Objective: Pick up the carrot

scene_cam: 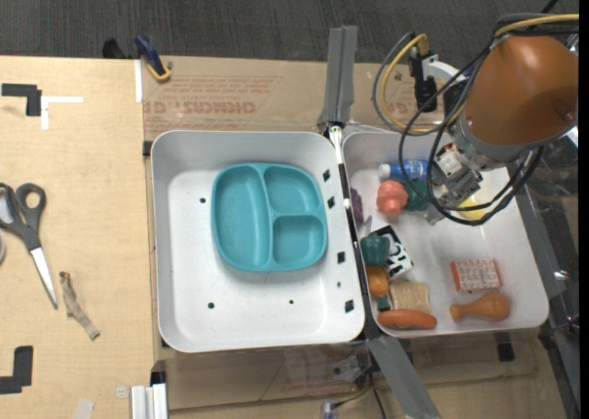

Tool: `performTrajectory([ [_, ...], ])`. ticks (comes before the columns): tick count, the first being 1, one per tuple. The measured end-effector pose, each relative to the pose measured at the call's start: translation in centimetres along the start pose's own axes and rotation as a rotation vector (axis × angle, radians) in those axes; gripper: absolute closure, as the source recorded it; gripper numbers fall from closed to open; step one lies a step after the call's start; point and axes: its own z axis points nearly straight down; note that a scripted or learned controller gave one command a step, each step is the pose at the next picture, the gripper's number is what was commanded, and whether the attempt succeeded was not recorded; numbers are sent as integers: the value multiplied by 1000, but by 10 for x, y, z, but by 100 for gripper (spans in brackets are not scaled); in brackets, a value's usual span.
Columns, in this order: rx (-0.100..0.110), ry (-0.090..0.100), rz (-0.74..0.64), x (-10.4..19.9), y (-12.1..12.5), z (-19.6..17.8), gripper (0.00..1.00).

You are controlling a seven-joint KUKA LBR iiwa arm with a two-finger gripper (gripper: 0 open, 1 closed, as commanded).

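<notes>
1. The carrot (406, 319) lies flat against the right bin's (525, 251) near rim, at its 7 o'clock corner, touching a tan block (410, 296) just above it.
2. The gripper (431, 196) hangs at the bin's 11 o'clock, beside a pink fruit (392, 195); whether its jaws are open or hold anything I cannot tell.
3. Open white floor shows in the bin's middle and toward 3 o'clock.
4. Along the left wall crowd one green cup (375, 248) and one black-and-white die (398, 258).
5. Toward 5 o'clock: one red-printed packet (475, 274) and one tan drumstick (481, 308).
6. The left bin (175, 251) holds one teal divided plate (270, 216).
7. One pair of scissors (29, 233) lies on the bench at 9 o'clock.
</notes>
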Motion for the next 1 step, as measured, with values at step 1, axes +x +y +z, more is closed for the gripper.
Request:
performTrajectory([
  [1, 1, 0, -234, -9, -40, 17, 100],
])
